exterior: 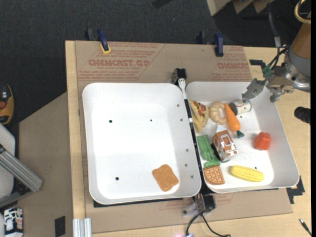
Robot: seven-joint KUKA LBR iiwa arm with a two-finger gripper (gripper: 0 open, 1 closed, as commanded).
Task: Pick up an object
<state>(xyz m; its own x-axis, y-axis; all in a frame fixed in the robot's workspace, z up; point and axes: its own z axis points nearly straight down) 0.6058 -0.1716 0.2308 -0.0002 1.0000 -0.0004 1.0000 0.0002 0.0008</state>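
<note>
- Down at the near edge of the left bin (94, 132), a tan toast-like piece (165, 177) lies flat by the front right corner, on its own.
- Over in the right bin (284, 147), the front row: a waffle (214, 175) tucked in the near left corner, and a yellow corn cob (247, 173) lying just beside it.
- One step back, a green pod-like piece (207, 148) runs along the left wall, a brown-and-white block toy (224, 145) touching its right side, and a red pepper (262, 140) sitting apart to the right.
- Farther back, a pizza slice (199, 111), a pale bagel-like ring (216, 112) and an orange carrot (233, 117) are crowded together; the carrot lies at a slant.
- The gripper (247, 98) hangs over the far part of the right bin, just beyond the carrot's top end, the arm (298, 58) slanting in from the upper right.
- Whether its fingers are spread or pressed together, I cannot tell; nothing visible is pinched.
- At the back, the brown board (148, 63) reads "CHEMCAST GP" in red, printed on both sides, with blue clamps (103, 41) on its far edge.
</note>
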